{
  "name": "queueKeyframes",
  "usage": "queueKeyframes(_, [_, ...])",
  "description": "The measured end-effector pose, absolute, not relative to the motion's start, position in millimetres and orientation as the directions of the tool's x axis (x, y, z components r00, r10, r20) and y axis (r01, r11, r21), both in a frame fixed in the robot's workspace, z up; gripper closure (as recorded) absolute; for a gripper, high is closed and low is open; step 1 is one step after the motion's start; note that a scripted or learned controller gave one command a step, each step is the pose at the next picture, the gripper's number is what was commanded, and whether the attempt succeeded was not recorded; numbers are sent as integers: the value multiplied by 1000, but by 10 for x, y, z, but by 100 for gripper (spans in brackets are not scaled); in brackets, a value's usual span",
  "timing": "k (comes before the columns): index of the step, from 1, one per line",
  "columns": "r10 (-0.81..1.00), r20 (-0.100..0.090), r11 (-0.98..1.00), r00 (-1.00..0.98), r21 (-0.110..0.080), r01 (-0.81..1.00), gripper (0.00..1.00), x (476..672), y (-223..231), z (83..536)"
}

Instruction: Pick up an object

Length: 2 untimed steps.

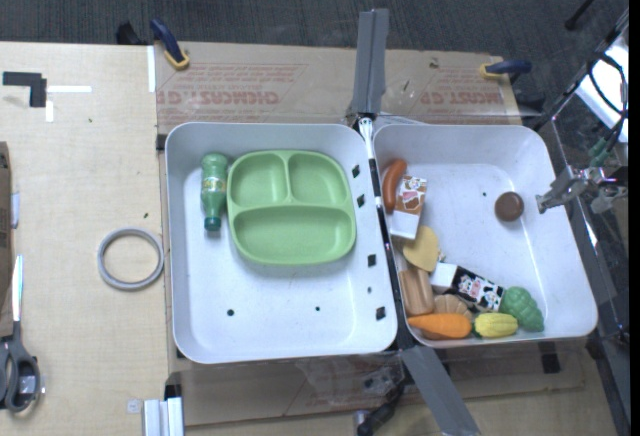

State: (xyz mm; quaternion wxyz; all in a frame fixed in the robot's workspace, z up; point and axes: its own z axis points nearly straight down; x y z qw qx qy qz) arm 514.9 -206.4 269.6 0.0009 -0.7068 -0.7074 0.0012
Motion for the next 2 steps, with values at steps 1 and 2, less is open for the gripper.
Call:
queueKeyframes(1, [986, -1, -166, 166, 13, 986, 0, 5423, -2195, 1436])
queueKeyframes(2, [958, -15, -287, 287, 4, 958, 0, 6087, -2094, 1267])
